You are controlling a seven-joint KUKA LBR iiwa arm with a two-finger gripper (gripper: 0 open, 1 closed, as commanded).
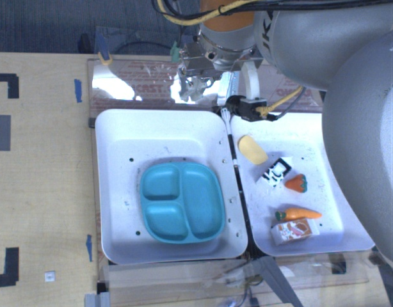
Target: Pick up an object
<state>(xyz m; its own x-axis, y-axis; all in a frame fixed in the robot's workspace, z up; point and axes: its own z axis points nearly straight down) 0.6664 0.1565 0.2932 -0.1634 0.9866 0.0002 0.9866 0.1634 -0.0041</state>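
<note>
Tool (195, 82) above bins' far edge, finger state unclear, possibly blurred; carrot (299, 214) well apart in right bin (331, 190).

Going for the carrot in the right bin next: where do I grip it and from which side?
Grip the carrot at mid-body, coming straight down, fingers closing across its narrow width. It lies flat, roughly left to right, green top at the left. The small carton sits tight against its near side, so favour the tapered right half, where there's more room.

No legible text — labels blurred
</note>
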